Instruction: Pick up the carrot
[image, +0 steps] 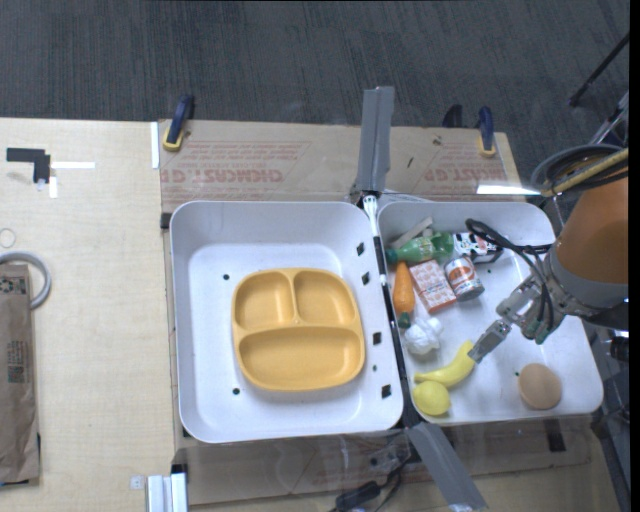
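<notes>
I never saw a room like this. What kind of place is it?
Probably a robot testing lab: a grey arm with an orange band reaches over two shallow white bins, clamped to a bench with cardboard, holding toy food like an orange carrot.

Two white bins, one yellow tray, one carrot, one banana, one egg.

carrot in right bin

Orange carrot; yellow banana; white bins.
</notes>
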